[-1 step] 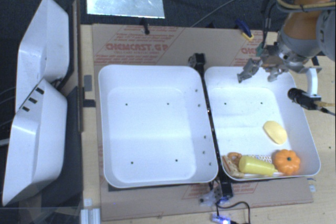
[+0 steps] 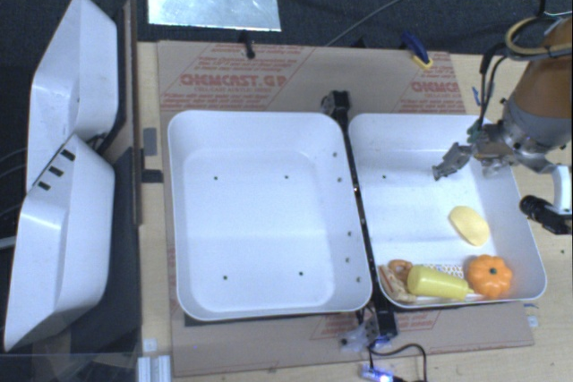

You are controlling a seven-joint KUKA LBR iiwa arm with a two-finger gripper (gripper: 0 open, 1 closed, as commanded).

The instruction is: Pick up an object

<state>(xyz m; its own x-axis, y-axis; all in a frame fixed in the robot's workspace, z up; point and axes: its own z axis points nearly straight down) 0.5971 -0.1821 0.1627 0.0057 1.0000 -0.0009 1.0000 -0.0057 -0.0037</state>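
So the closest candidate for your pick is the pale yellow, smooth oval lump point(image 2: 469, 224), sitting on the floor of the right-hand shallow white plastic bin point(image 2: 403, 192), toward its right wall and a bit past the middle toward the front. Nothing touches it, so it looks like the easiest grab from here.

Just in front of it, crowded along the front wall of the same bin, you've got a small orange ribbed pumpkin toy point(image 2: 489, 275), a yellow-green rounded cylinder lying on its side point(image 2: 437, 283), right beside the pumpkin and maybe touching it, and a brownish-orange piece point(image 2: 397, 270) at the front left corner that I can't identify, partly tucked behind the cylinder. There's some pale stuff with red flecks between them too, too small to read.

Your tool point(image 2: 450, 164) hangs over the back right part of that bin, well apart from the oval lump and from the front cluster. I can't make out how it's set, the grey bits blur together at this angle. There's nothing I can see in its grip.

The grey arm with its orange band point(image 2: 543, 98) comes in from the right edge. The left-hand white bin point(image 2: 192, 192) sits alongside on the bench point(image 2: 269, 72).

Progress-wise, I'd say you're at the approach stage at best: every object lies on the bin floor, so the descent, the grip and the lift are all left.
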